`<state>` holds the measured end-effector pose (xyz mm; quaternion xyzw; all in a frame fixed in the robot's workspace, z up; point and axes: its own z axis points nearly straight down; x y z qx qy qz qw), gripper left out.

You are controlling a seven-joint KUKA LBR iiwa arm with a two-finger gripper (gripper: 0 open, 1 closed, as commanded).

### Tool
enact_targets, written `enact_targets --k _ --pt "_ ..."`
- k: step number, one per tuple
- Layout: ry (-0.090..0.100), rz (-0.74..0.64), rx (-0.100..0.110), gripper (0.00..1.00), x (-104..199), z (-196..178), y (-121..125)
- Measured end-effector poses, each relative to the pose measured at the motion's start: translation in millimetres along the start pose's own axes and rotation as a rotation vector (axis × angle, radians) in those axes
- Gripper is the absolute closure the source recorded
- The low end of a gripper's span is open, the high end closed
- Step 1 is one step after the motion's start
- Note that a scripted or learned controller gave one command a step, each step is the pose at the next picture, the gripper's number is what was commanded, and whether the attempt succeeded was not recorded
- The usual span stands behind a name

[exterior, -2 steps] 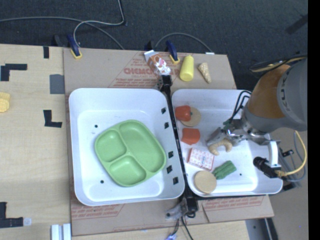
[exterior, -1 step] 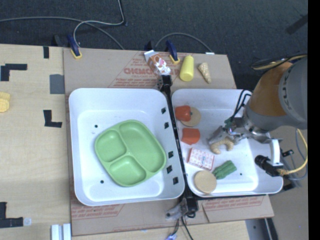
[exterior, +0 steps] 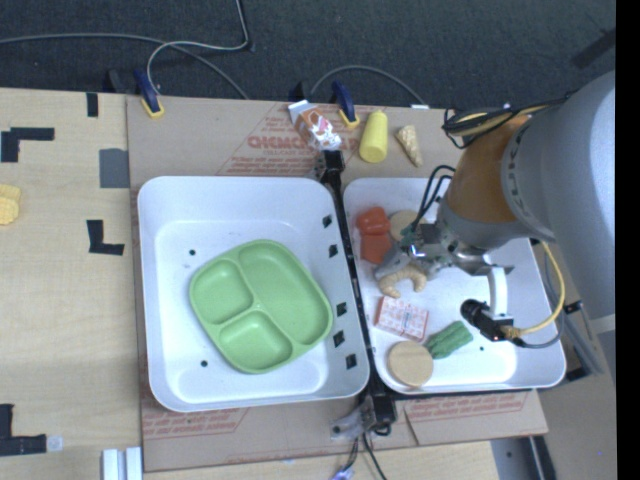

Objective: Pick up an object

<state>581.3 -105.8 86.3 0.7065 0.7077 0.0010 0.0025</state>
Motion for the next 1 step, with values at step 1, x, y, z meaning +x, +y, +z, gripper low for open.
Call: enact_targets --k 1 --pt "0.003 -0.001 0.004 1.0 63.7 -98.7 -19.6"
